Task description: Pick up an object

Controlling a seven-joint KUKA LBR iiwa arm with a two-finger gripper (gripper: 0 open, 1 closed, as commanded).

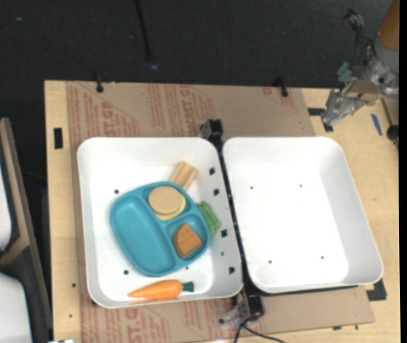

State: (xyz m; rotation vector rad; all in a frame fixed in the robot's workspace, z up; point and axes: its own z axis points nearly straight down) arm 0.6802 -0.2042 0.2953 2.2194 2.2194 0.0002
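The gripper (343, 104) hangs at the upper right of the frame, above the table (153, 113) and beyond the top right corner of the right bin (332, 191). At this size I cannot tell how its jaws stand, and it has nothing visibly in its grasp.

All the objects lie in the left bin (96, 191). A blue divided tray (143, 238) sits tilted in the middle of that bin. A round tan disc (168, 201) rests in its upper compartment and a brown waffle-like piece (188, 241) in its lower right compartment. A pale wooden block (183, 174) touches the tray's upper edge, and a green piece (210, 219) lies against its right side. An orange carrot (161, 289) lies along the bin's lower edge, just below the tray.
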